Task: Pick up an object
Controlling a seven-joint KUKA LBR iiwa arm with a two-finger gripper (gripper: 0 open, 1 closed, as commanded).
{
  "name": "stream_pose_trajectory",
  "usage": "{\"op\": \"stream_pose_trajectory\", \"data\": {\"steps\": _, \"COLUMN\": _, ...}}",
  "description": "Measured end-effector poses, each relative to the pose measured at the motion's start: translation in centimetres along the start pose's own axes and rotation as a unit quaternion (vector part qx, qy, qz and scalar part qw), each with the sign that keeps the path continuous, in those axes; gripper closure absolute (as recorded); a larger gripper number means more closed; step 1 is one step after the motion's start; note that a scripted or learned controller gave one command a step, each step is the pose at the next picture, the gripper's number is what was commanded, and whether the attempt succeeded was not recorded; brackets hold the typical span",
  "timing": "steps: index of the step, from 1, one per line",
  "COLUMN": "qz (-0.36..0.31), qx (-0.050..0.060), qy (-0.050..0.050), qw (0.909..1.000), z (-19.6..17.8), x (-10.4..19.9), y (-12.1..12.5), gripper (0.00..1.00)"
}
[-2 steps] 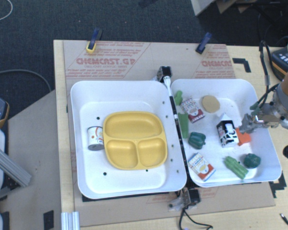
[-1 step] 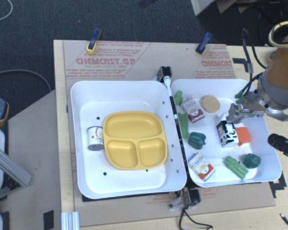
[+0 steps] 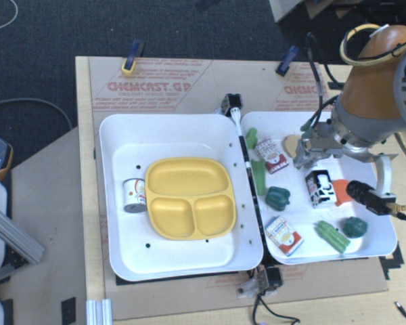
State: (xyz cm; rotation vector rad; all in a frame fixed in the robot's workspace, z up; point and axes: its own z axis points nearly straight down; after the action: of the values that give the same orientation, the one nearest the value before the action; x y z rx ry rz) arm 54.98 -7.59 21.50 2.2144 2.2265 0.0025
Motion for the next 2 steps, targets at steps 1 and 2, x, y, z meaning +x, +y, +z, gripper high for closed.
{"op": "stream_pose_trajectory", "data": {"steps": 1, "qz": 0.002, "qx": 0.0, "qy": -0.001, "qw": 1.0, "z": -0.3, "x": 0.7, "y": 0.4, "gripper": 1.0}}
{"op": "stream_pose_trajectory", "data": {"steps": 2, "qz": 0.002, "qx": -0.001, "qy": -0.001, "qw": 1.0, "z": -2.0, "x": 1.4, "y": 1.2, "gripper": 1.0}}
